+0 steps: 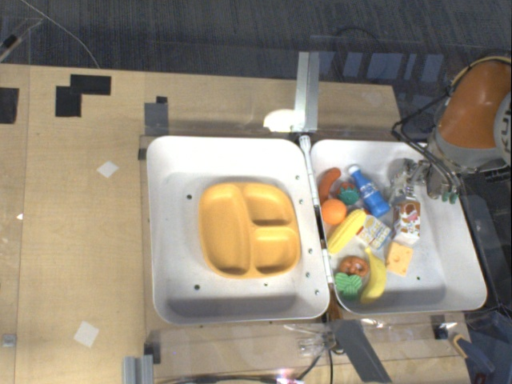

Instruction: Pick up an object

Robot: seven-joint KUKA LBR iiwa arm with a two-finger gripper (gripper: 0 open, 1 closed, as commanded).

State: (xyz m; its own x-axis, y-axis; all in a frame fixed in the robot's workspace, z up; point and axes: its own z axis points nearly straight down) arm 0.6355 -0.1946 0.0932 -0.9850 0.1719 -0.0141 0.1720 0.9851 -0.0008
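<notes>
A: Why is the load split between the 2 bins?

B: The right bin (pixel 456 286) serves as the pick source. It holds the clutter: a blue bottle (pixel 370 194), an orange ball (pixel 334 212), a banana (pixel 374 276), a cheese wedge (pixel 399 258) and a small carton (pixel 408 217), packed toward its left wall. The left bin (pixel 172 238) carries only a yellow divided tray (pixel 245 228), so it reads as the drop side.

A: Tool position and state?

B: The tool (pixel 416 179) hangs over the upper right part of the right bin, just beside the carton and near the bottle. Its opening width cannot be determined — the parts are small and blurred. Nothing is visibly gripped.

A: Other limits on the view?

B: The arm (pixel 472 114) is cut off at the right edge. Several items overlap, so the green and red pieces under the ball and banana cannot be identified. The worktop (pixel 72 238) is otherwise legible.
</notes>
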